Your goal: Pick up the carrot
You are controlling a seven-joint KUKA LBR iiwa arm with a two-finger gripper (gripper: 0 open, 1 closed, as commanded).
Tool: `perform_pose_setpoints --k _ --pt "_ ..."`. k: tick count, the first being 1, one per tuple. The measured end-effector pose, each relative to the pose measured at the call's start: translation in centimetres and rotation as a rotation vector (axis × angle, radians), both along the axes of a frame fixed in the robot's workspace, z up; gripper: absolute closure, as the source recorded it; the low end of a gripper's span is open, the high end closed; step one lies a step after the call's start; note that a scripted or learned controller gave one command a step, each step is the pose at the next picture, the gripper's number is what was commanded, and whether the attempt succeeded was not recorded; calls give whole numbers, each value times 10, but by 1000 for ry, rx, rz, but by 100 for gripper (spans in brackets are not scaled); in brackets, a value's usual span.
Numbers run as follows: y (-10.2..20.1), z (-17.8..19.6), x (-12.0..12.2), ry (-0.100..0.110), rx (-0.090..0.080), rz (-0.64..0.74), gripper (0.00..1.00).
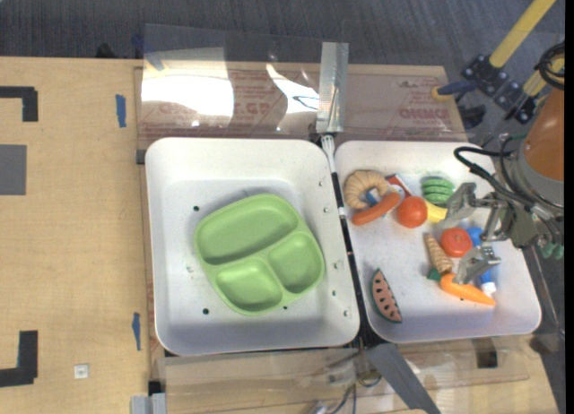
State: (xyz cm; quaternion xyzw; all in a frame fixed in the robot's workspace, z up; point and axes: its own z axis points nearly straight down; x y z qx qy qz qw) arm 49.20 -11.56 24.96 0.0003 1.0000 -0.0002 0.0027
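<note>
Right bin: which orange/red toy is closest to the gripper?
The carrot, near the front-right corner: the gripper sits right above it. The tomato and sausage lie further left.

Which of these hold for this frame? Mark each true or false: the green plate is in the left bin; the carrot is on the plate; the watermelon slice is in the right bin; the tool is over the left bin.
1. The green plate lies in the left bin. True.
2. The carrot lies on the plate. False: it lies in the right bin, near its front right corner.
3. The watermelon slice lies in the right bin. True.
4. The tool is over the left bin. False: it is over the right bin, just above the carrot.
</note>
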Motion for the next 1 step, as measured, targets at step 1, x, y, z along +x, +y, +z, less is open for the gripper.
perform_pose_setpoints --k 1 --pt "9 -151 -12 2 0 228 0"
